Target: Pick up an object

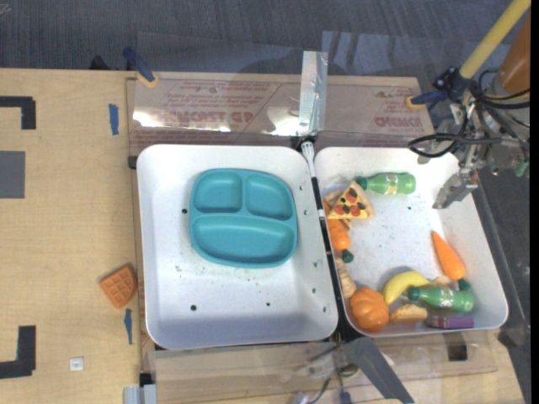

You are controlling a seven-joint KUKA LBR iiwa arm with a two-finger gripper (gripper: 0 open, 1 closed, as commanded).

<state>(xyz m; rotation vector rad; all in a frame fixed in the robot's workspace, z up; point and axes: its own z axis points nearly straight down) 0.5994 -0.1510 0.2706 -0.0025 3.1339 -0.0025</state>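
Right bin: green bottle and pizza slice at far side, carrot by right wall, banana, orange pumpkin and second green bottle near front; gripper over far-right corner, grasp state indiscernible; left bin: teal divided plate.

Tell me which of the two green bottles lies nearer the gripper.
The green bottle at the right bin's far edge, beside the pizza slice. The gripper hangs just right of it; the other green bottle lies at the near edge by the banana.
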